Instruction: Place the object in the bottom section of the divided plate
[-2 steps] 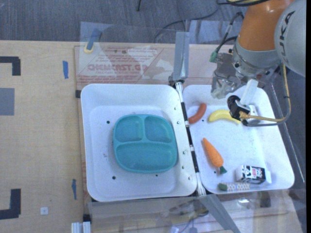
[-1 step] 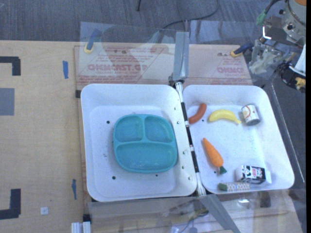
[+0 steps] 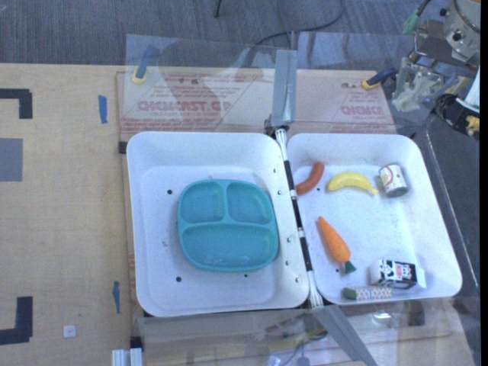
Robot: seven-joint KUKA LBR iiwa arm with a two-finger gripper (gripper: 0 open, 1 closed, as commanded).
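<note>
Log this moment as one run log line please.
stage: pre-grasp | pincer: above right bin's far corner | plate: in left bin | objects: carrot, banana in right bin

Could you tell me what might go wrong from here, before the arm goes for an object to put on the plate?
1. The sausage lies against the right bin's left wall, so fingers may hit the wall.
2. The can lies on its side and may roll away.
3. The bottom section of the divided plate has low ridges, so a dropped object might settle in an upper section.
</note>
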